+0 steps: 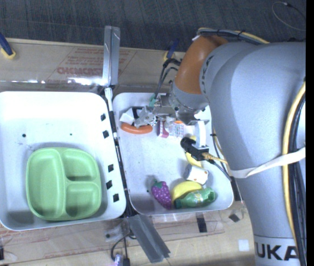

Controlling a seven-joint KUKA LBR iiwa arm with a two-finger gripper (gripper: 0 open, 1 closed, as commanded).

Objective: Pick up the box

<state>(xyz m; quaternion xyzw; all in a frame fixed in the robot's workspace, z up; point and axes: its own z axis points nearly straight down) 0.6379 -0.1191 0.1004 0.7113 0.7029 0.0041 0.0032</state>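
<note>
a: what's in the camera view, left side first?

b: the left bin [1,148] holds a green divided plate [64,183], lying flat toward the bin's near left corner. both bins sit on a brown surface [46,60], with a blue clamp [3,43] at its far left corner.

a: and the right bin?

b: the right bin [140,195] is crowded. along its near edge lie purple grapes [161,193], a yellow banana [186,189] and a green vegetable [197,198], all touching in a row. a second yellow piece [192,158] lies along the right wall, with a white item [198,175] just below it. an orange carrot-like piece [136,129] lies near the far left corner.

a: where's the box?

b: a small box [175,128], white with red print, stands in the far part of the right bin, just right of the orange piece and directly beneath the wrist.

a: the arm?

b: the grey arm [257,121] comes in from the right, its orange band [193,65] over the bin's far edge. the gripper [156,113] reaches down at the far side of the right bin, just above the box and the orange piece.

a: are the fingers open, closed, holding anything?

b: i cannot tell; the hardware there is too small and cluttered to read, and nothing is clearly between them.
</note>
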